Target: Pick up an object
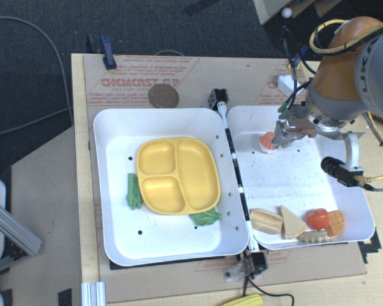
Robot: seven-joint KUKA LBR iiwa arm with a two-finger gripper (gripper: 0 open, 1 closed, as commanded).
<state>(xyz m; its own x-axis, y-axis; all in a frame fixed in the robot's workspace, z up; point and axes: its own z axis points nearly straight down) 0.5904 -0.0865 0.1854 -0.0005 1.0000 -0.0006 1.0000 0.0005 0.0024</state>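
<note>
Seemingly on target, the gripper [276, 139] sat low in the right bin [293, 177], at a small orange-pink object [267, 143] near the bin's back-left corner; I could not tell whether it was grasping. Risk noted: the piece looked small and rounded, so it could slip aside on smooth white plastic. Elsewhere: a glossy yellow divided plate [177, 174] with green leaf shapes, and toy food pieces [299, 223] clustered at the front.
</note>
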